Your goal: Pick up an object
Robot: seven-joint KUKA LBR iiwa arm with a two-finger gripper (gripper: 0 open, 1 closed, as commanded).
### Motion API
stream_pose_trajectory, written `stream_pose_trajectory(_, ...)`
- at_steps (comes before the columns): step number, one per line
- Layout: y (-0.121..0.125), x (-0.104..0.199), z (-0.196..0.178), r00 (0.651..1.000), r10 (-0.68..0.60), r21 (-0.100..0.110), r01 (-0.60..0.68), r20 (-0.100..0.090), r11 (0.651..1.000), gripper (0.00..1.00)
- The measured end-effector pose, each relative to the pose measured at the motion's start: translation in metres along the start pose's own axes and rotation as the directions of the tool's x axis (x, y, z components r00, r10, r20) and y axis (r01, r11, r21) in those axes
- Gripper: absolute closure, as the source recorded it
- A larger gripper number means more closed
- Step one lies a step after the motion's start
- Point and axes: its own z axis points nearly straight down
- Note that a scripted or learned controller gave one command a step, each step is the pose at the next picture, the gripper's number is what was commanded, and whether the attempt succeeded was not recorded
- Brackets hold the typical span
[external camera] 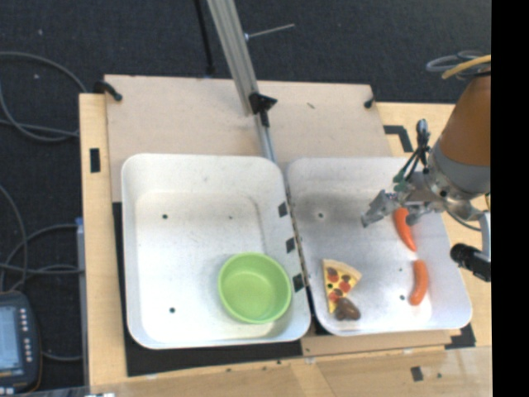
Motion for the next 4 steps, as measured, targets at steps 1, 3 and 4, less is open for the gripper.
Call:
stream_pose_trajectory(1, 0.0, 0.0, 0.0, 1.0, 0.001, -0.001, -0.001, 0.0, 1.0, 0.0)
stream_pose_trajectory(3, 0.011, 0.001, 0.114, 1.0, 0.006, 0.006, -0.006, 0.003, 1.0, 0.0)
stream_pose_trajectory(4, 0.011, -0.001, 0.126, 1.0, 0.006, 0.003, -0.006, 0.004, 1.0, 0.0)
